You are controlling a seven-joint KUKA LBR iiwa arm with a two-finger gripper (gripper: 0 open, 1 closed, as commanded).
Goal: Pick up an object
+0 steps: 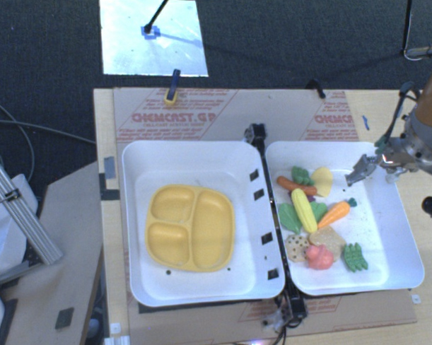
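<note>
Several toy foods lie in the right bin (395,233): a yellow corn cob (302,204), an orange carrot (334,213), a yellow lemon (322,177), a green leafy piece (299,175), a pink piece (319,257), a green bean pod (355,257) and a spotted cookie (296,247). My gripper (360,172) hangs over the upper right part of this bin, right of the lemon and above the carrot. I see no object in it.
A yellow divided plate (191,227) sits in the left bin (138,171). A black clip-lined divider (266,202) runs between the bins. The arm's wrist (416,143) reaches in from the right. A metal frame (19,210) stands at far left.
</note>
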